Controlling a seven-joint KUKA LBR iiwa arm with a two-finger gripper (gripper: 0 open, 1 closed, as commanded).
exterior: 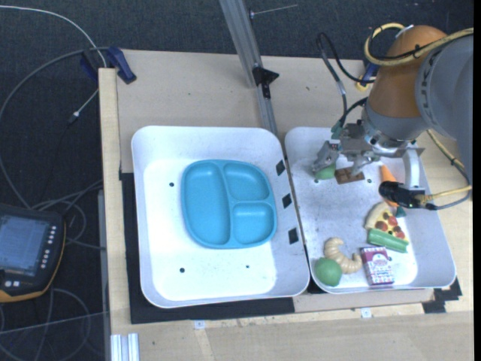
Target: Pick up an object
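My gripper [340, 162] hangs low over the back left part of the right bin [331, 209], under the grey arm with its orange band [402, 66]. A small brown block [350, 176] lies right beneath it, and a small green piece [325, 173] shows at its left side. Whether either one is touched is unclear. Toward the front of that bin lie a pizza slice toy [386, 222], a green leafy piece [388, 240], a beige curled toy [343, 255], a green ball [327, 271] and a red box [378, 267]. An orange carrot [387, 173] lies at the right.
The left bin [154, 201] holds a blue divided plate [228, 202]. A slanted metal pole [246, 43] rises behind the bins. A black cable end [398, 194] with yellow wire hangs over the right bin's right side. A handheld pendant [26, 250] lies off the bench at left.
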